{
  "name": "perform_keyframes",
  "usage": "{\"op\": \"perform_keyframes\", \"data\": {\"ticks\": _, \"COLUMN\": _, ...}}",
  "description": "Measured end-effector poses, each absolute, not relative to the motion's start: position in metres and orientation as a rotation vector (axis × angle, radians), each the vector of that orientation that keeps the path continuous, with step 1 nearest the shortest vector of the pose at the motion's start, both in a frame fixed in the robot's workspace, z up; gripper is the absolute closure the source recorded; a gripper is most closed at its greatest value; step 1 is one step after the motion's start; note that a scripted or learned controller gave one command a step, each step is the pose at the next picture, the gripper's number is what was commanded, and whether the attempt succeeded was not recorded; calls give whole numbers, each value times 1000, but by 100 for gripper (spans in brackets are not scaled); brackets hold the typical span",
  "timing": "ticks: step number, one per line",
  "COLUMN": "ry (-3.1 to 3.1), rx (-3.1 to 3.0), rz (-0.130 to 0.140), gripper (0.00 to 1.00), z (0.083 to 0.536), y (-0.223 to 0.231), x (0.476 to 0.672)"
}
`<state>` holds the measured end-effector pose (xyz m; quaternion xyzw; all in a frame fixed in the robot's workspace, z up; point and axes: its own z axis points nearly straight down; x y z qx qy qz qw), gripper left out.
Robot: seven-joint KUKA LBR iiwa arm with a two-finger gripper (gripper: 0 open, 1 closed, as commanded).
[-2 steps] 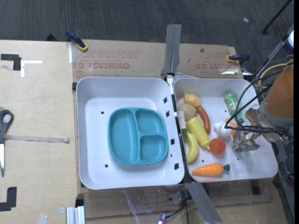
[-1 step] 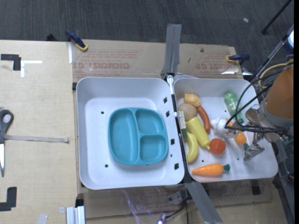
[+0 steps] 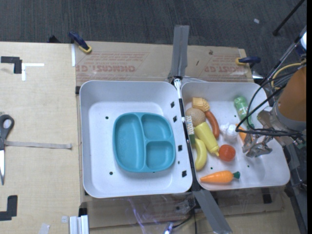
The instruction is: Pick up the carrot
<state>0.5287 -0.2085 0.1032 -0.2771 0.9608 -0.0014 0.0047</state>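
The carrot, orange with a green stub at its right end, lies flat near the front wall of the right bin. My gripper hangs over the right side of that bin, up and to the right of the carrot and apart from it. The grey arm with its orange band reaches in from the right behind the gripper. A small orange piece lies just left of the gripper.
Left of the gripper lie a red tomato, a banana, a yellow piece, a red sausage, a white piece and a green bottle. A teal divided plate sits in the left bin.
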Motion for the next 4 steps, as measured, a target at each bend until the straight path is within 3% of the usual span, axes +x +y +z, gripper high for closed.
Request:
{"op": "perform_keyframes", "data": {"ticks": 1, "ry": 2949, "rx": -1062, "rz": -1, "gripper": 100, "z": 94, "y": -189, "x": 638}}
{"op": "perform_keyframes", "data": {"ticks": 2, "ry": 2949, "rx": -1061, "rz": -1, "gripper": 0, "z": 94, "y": -190, "x": 638}}
{"op": "perform_keyframes", "data": {"ticks": 3, "ry": 2825, "rx": -1344, "rz": 14, "gripper": 0, "z": 94, "y": -211, "x": 592}}
{"op": "perform_keyframes", "data": {"ticks": 4, "ry": 2826, "rx": -1339, "rz": 5, "gripper": 100, "z": 104, "y": -213, "x": 593}}
